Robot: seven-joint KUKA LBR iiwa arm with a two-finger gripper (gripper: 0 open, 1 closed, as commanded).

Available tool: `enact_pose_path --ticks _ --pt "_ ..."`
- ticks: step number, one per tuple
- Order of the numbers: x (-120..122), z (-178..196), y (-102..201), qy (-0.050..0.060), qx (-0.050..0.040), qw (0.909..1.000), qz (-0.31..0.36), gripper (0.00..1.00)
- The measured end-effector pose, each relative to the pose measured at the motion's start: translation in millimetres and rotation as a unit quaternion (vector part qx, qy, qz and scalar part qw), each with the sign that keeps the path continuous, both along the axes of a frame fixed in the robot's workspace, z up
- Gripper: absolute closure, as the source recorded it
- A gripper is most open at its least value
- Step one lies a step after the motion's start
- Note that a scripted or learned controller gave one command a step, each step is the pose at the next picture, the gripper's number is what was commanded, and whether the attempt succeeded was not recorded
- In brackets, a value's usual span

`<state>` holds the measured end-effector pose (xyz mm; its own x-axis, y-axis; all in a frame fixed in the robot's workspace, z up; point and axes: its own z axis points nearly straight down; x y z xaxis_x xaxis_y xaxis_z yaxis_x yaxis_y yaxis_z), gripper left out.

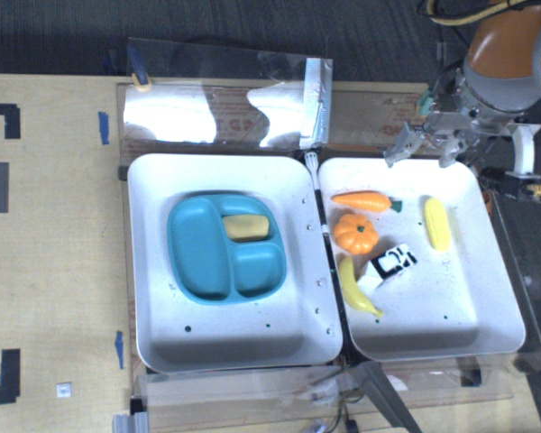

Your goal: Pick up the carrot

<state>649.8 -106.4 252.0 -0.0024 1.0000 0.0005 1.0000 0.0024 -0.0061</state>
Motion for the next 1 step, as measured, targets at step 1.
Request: enact_pose_path --ticks 1 --pt "-4.5 -160.6 6.9 -0.002 -0.0003 0.999 -0.045 0.0"
